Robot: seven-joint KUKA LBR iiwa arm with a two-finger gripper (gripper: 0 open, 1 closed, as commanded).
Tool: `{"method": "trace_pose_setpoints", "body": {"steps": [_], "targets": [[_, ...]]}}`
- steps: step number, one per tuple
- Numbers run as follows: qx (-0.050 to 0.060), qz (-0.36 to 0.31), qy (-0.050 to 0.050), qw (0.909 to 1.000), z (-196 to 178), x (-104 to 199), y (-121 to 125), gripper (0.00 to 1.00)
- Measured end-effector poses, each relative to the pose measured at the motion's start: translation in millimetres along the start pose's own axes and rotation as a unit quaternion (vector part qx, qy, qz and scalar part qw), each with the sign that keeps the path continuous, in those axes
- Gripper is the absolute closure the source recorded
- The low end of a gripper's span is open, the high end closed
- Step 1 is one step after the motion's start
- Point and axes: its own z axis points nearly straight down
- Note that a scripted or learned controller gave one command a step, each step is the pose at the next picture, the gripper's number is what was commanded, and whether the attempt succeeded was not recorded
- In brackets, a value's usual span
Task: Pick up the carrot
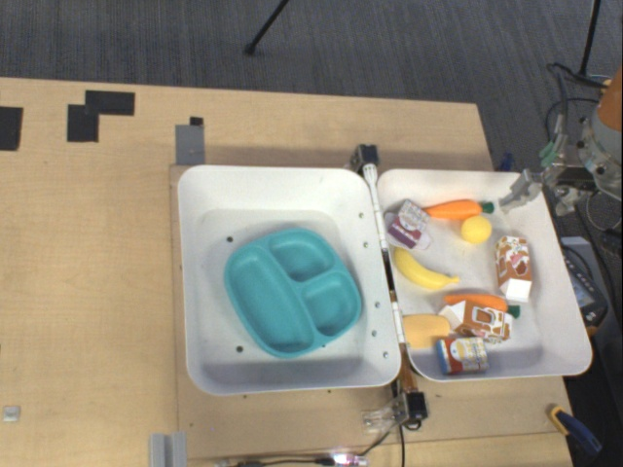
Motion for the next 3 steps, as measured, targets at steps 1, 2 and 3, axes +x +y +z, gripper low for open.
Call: {"method": "trace_pose_setpoints", "body": {"steps": [1, 2, 3], "targets": [[0.001, 0.012, 0.001, 0.9999, 132, 38, 13, 0.00], [0.013, 0.157, 0.000, 0.9875, 154, 51, 59, 0.00], [0.005, 0.155, -0.001, 0.9880, 142, 52, 63, 1.00]]}}
